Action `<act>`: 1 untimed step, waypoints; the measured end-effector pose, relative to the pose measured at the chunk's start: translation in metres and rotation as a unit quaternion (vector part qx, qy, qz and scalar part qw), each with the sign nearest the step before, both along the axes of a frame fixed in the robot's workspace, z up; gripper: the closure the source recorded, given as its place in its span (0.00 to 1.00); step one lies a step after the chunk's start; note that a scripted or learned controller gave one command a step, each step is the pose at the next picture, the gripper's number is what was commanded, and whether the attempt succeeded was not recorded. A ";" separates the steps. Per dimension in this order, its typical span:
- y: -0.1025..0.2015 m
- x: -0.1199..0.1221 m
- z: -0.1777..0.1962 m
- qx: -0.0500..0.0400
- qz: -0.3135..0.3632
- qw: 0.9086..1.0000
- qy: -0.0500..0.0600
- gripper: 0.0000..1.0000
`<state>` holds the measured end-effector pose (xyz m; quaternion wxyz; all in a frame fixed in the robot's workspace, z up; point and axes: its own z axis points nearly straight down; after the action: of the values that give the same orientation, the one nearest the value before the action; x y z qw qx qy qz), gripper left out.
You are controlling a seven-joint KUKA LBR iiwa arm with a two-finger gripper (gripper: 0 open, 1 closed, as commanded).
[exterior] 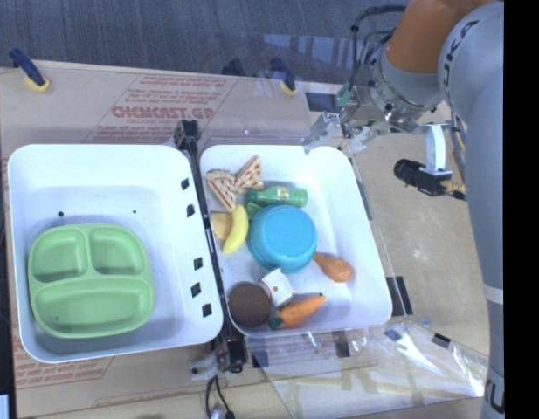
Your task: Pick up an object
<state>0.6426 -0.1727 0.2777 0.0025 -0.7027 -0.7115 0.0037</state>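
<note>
Both white bins [42,168] are seen to be of smooth plastic with a soft sheen. The green divided tray [90,279] is moulded in matt plastic. A glossy finish is shown by the blue bowl [282,236], and the same plastic gloss is carried by the banana [237,229], the carrot [300,308] and the green bottle [276,197]. The counter [120,103] is covered with brown cardboard, dull and printed in red. Crinkled clear film [418,356] is laid at its near corner. The arm's shell [479,68] is finished in smooth grey and orange paint; the tool [335,133] appears to be bare metal.
</note>
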 end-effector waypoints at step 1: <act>0.001 -0.055 -0.173 0.002 -0.074 0.997 0.007 0.00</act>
<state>0.5874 -0.1713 0.1051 0.0094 -0.7535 -0.6573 0.0068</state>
